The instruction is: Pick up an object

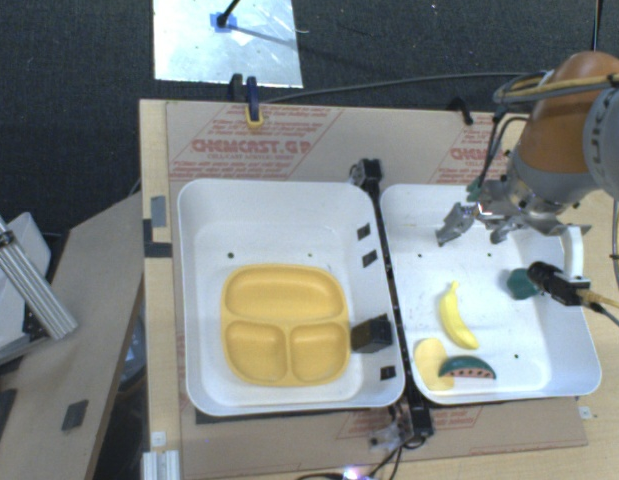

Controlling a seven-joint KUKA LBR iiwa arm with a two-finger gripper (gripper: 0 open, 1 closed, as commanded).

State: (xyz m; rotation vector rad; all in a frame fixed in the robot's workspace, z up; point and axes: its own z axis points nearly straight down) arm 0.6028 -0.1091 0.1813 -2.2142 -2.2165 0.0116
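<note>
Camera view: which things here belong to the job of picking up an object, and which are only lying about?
Belong to the job:
gripper
banana
watermelon slice toy
teal object
right bin

Only lying about:
yellow divided plate in the left bin
blue clamp
cardboard sheet

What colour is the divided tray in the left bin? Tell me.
Yellow: the divided tray shows best in the camera view, lying in the left bin.
</note>
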